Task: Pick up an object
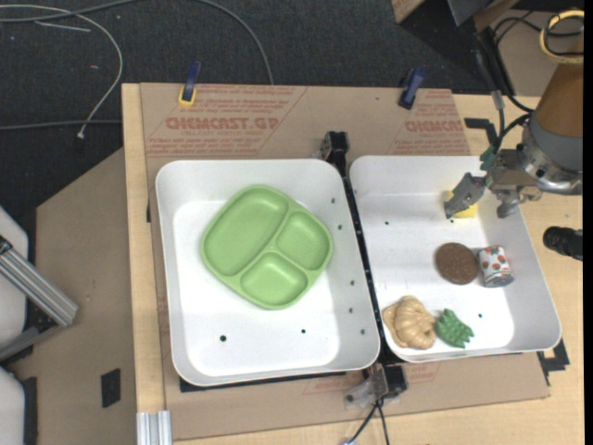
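So we've got the gripper (482, 198) parked over the far end of the right bin (408, 179) with its fingers spread apart and nothing between them, and a small yellow block (467, 211) peeking out just under the left finger, which we'd guess is the target since the spread looks set to straddle it. The other candidates sit well clear toward the near end: a brown disc (456, 262) touching a little printed can (495, 266), plus a tan pumpkin toy (410, 323) beside a green leafy toy (455, 328). The left bin (185, 188) just holds a green divided plate (267, 246), too flat and wide to be an easy grab, we reckon.
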